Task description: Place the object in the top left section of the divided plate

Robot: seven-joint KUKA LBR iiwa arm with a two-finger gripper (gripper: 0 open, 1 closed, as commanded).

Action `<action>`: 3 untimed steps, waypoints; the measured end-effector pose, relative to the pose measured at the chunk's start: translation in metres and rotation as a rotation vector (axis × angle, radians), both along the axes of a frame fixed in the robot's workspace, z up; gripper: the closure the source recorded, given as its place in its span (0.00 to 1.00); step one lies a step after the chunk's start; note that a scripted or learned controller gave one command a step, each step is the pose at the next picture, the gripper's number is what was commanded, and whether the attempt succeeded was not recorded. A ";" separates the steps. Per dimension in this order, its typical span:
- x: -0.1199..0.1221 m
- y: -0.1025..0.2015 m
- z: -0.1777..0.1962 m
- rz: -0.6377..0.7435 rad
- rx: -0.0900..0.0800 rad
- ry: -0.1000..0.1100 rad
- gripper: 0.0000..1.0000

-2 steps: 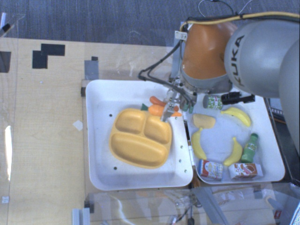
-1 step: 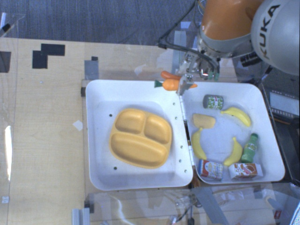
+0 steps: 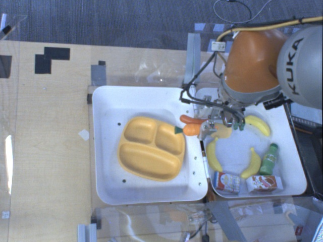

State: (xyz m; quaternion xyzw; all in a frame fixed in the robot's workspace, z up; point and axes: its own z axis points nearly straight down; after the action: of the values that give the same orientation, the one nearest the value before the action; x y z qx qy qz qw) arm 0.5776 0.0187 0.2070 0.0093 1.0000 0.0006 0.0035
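A yellow divided plate [image 3: 153, 147] lies in the left bin [image 3: 108, 135], with two small sections on its far side and one long section near me. An orange carrot [image 3: 191, 130] with a green top sits at the left bin's right wall, just right of the plate. A red-orange sausage-like piece [image 3: 192, 119] lies right behind it. My gripper [image 3: 211, 126] hangs under the orange wrist band, above the wall between the two bins, and its left side meets the carrot's right end. The wrist hides the gripper's tips.
The right bin [image 3: 298, 180] holds three bananas [image 3: 258, 125] [image 3: 214, 156] [image 3: 252, 164], a green bottle [image 3: 270, 158], two small cartons [image 3: 227, 182] [image 3: 262, 184] and a pale yellow piece [image 3: 223, 131] under the gripper. The arm covers that bin's far part.
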 end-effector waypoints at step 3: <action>0.091 0.023 0.041 1.154 -0.007 -0.010 1.00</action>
State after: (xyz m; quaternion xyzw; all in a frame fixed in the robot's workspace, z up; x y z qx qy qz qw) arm 0.6687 0.0418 0.2479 -0.5377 0.8431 -0.0011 0.0073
